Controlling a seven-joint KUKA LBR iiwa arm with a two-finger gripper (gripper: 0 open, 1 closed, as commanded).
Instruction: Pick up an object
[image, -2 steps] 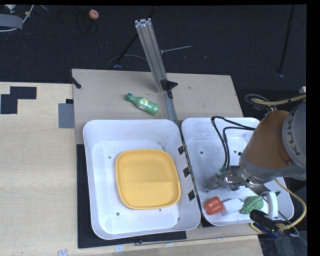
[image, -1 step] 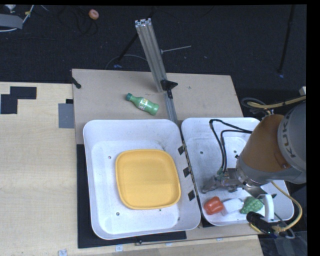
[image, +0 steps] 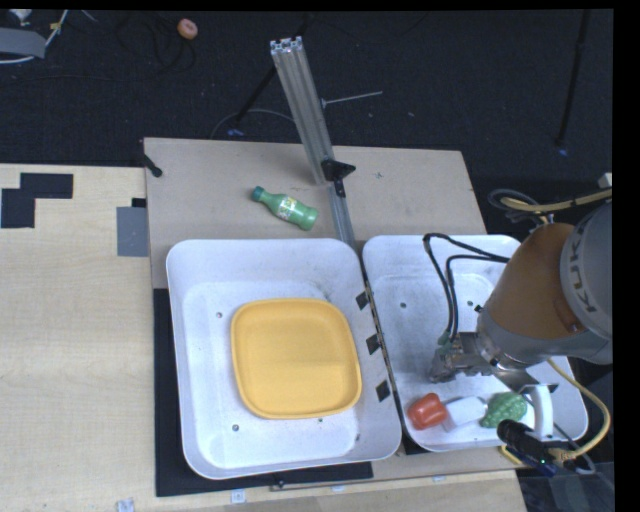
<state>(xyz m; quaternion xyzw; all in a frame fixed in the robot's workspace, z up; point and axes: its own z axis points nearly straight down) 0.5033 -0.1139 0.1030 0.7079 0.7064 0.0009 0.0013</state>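
My gripper (image: 447, 362) reaches down into the right bin (image: 410, 280) from the right, its tip low over the bin floor. A small red pepper-like object (image: 428, 410) lies near the bin's front edge, just below the gripper. A white piece (image: 466, 412) sits beside it and a green leafy object (image: 506, 408) lies further right. The arm's orange band (image: 535, 285) hides the bin's right part. A yellow square plate (image: 296, 357) fills the middle of the left bin (image: 200, 290).
A green bottle (image: 285, 207) lies on the bench behind the left bin. A slanted metal rail (image: 310, 100) rises behind the bins. Black cables (image: 445, 270) loop across the right bin. Black clips (image: 372, 343) line the divide between bins.
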